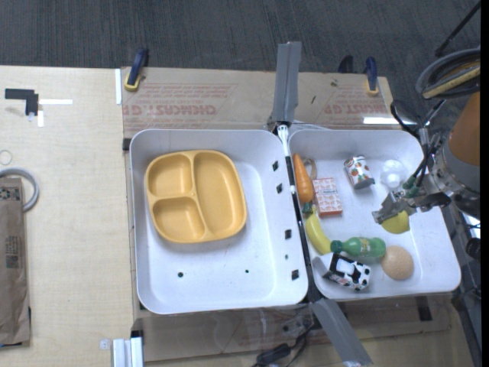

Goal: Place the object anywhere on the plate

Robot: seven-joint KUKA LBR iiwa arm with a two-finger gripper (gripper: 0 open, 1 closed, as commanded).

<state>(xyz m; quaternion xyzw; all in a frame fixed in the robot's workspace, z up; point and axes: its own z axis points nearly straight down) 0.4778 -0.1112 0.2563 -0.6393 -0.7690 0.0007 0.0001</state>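
At the lower edge of the frame, a small black-and-white cow-patterned toy (349,272) lies against the front wall of the right-hand shallow white bin (428,285), with a green plastic bottle (361,246) just above it and a round tan ball (397,262) beside that. Along the divider between the bins lie a yellow banana (317,233), an orange carrot (303,178) and a small red-and-white carton (328,197); a little printed can (357,171) and a white ball (391,171) sit further up.

The pincer (394,211) is down in the right part of this bin, over a yellow lemon-like piece (396,222) that shows directly beneath its tip. Whether it is closed on that piece or merely touching it I cannot tell; the fingers are too small and cluttered to read.

The yellow three-compartment plastic plate (196,196) rests in the upper-left part of the left-hand white bin (221,281), and nothing lies in it. So the task looks barely started: at best a pick is being attempted, and the carry and placing are all ahead.

For travel, the path leads left across the frame, over the raised walls where the two bins meet and over the carrot and banana beside them, so a lift clear of those rims seems needed. Beyond that the left bin is open white floor around the plate, giving ample room to descend.
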